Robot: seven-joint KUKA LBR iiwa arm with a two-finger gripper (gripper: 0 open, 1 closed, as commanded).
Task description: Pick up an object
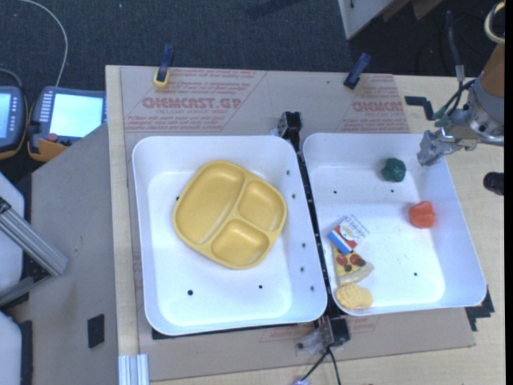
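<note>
Green ball (393, 169) sits in the right bin (457, 215), far corner, just left of the gripper (431, 147).
Whether that claw is spread or closed cannot be told; nothing visible in it. Red object (422, 214) lies nearer the camera.

Red lettering reading "CHEMCAST GP" is printed on the brown protective sheet (208, 95) covering the desk, well to the left of the jaws beyond the left bin. A second, partly hidden print of it (373, 107) lies just left of the jaws.
</note>
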